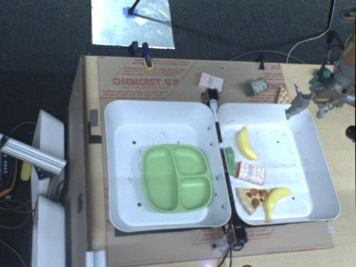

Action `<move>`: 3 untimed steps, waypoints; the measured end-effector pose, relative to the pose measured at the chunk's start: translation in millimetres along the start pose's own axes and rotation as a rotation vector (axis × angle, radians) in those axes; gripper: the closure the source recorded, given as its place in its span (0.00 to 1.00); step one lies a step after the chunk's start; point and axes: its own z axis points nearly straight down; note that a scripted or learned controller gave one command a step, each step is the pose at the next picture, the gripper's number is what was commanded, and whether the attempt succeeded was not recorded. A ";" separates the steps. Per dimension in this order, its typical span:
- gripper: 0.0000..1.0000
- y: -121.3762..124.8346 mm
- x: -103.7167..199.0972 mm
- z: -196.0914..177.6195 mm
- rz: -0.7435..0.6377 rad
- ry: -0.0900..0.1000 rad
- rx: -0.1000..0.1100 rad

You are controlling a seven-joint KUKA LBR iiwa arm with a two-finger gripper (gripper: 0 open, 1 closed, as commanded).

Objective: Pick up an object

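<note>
A: Nearest the lens, what sits in the right bin (311, 149)?

B: A curved yellow banana (275, 200) at the near edge, long axis running from upper right down to lower left, touching a pizza slice (250, 198).

A: Anything else yellow?

B: A second banana (246, 143) farther back, plain yellow, nearly upright in view, its tip toward the bin's far wall. Between the two lies a red-and-white packet (251, 173), with a green item (229, 160) against the divider.

A: The gripper (307, 100)?

B: Above the bin's far right corner, fingers spread apart, nothing between them.

A: Left bin (125, 121)?

B: It holds a green divided plate (178, 177).
</note>
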 end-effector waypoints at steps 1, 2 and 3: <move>0.00 58.1 74.8 182.2 -0.001 0.002 0.004; 0.00 36.3 73.8 194.5 0.001 0.000 0.001; 1.00 37.4 73.8 183.3 0.001 0.000 -0.001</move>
